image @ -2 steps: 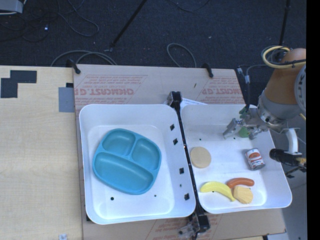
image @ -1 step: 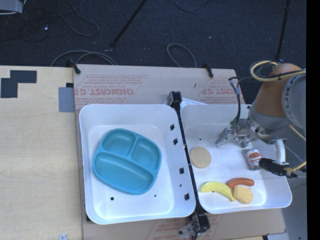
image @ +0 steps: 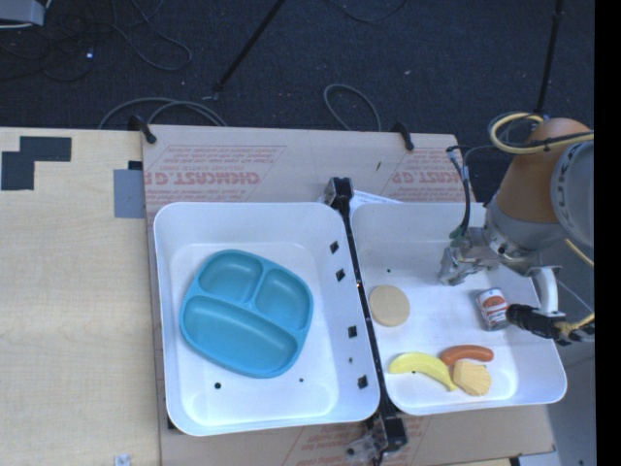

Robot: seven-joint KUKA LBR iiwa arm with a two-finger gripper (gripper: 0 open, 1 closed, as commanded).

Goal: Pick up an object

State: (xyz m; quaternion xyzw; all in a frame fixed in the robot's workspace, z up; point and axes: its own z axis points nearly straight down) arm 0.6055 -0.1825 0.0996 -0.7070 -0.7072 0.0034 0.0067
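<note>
Nearest the lens, low in the right bin [image: 543,382]: a yellow banana [image: 421,368], curved, lying flat, with a pale yellow corn cob [image: 473,380] just beside its right end and a red-orange sausage [image: 467,354] touching the cob's upper side. All three look like plastic toy food, clustered near the bin's front wall. Up from them, near the divider between the bins, sits a round tan disc [image: 390,306], cookie-like, flat on the floor, apart from the banana. Right of that, a small can [image: 494,309] with a red-and-white label lies tilted on its side near the bin's right wall. Gripper [image: 459,265] is down inside the right bin, toward its back half, between the disc and the can, touching neither as far as the view shows. Metal tips are at or near the bin floor; can't tell how far apart the claw is, too small and partly masked by the wrist, and nothing visible is caught in it. Arm [image: 532,192] comes in from the right, orange band above the wrist, yellow cable looped on top. Left bin [image: 184,377] holds a blue three-compartment plate [image: 246,311], lying flat, roughly centred. Both bins rest on brown cardboard [image: 223,163] with printed lettering, on a light wood bench [image: 68,309].
</note>
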